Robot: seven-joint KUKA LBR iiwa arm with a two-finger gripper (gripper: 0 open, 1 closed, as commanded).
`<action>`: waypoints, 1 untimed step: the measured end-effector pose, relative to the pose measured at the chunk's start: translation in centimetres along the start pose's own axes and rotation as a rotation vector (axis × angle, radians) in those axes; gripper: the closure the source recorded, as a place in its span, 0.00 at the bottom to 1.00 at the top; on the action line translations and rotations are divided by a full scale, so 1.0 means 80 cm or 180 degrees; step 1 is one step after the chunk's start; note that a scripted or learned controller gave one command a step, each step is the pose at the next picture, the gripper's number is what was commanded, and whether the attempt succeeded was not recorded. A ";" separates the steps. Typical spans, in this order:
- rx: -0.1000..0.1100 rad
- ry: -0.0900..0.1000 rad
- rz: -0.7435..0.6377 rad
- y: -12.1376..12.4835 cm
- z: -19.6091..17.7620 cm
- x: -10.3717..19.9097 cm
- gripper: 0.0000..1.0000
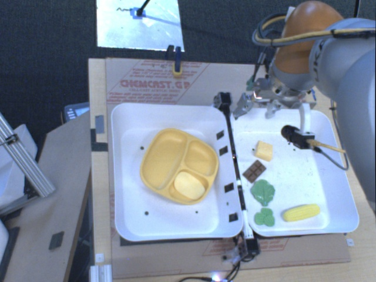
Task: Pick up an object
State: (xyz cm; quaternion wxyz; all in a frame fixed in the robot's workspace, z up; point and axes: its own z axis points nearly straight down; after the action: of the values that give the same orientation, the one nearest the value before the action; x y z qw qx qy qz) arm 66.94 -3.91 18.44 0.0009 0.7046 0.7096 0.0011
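The right bin (335,157) holds a pale yellow block (264,151), a brown chocolate bar (254,171), a large green broccoli piece (262,191), a smaller green piece (264,217) and a yellow corn cob (301,212). My gripper (258,107) hangs over the bin's far left corner, above and behind the yellow block. Its fingers are spread apart and nothing sits between them. A black part with a yellow cable (295,137) juts out below the wrist.
In the left bin (126,175) lies a yellow divided plate (179,157) with a pale yellow piece (190,185) in its near compartment. A black-clipped divider (232,163) separates the bins. The arm's bulk covers the far right.
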 end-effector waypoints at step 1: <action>-0.0009 -0.0002 0.0003 0.001 -0.015 -0.002 1.00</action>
State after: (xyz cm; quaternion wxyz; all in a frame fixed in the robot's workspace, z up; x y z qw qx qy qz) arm 67.01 -4.11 19.67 0.0022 0.7049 0.7093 0.0019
